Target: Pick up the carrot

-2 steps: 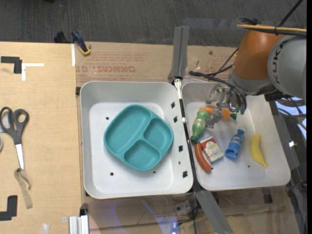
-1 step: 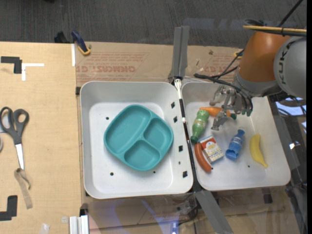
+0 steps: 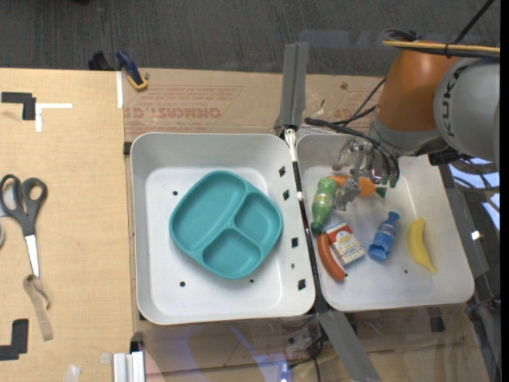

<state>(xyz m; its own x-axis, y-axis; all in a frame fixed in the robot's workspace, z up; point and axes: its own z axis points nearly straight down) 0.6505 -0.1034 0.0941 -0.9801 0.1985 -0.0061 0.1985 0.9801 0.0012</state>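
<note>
the grey arm (image 3: 445, 94), orange band above its wrist, reaches in over the far right corner of the bench and lowers its gripper (image 3: 362, 173) into the right bin (image 3: 445, 289), near that bin's far edge. the carrot (image 3: 359, 184), a small orange piece, lies on the bin floor directly under the gripper, partly hidden by the metal hardware; whether the gripper is clenched on it or released cannot be told from this slant.

just left of the carrot, a green bottle (image 3: 324, 200) lies tilted along the bin's left wall. toward the near left corner of the same bin a red sausage (image 3: 331, 259) curves along the wall, with a small red-and-white carton (image 3: 347, 244) touching it. a blue bottle (image 3: 384, 235) lies near the middle of the bin floor, and a yellow banana (image 3: 420, 245) lies just beside it toward the right wall.

the left bin (image 3: 151, 285) carries a teal divided plate (image 3: 227, 224), three compartments, set near the middle of the floor and turned at an angle to the walls.

on the bench's left edge, well apart from both bins, a pair of grey-handled scissors (image 3: 24, 213) lies with its blades pointing toward the near edge. a blue-and-yellow clamp (image 3: 131, 70) sits at the far edge of the bench, beyond the left bin's far left corner, beside a sheet of printed cardboard (image 3: 199, 102) lying behind both bins.
</note>
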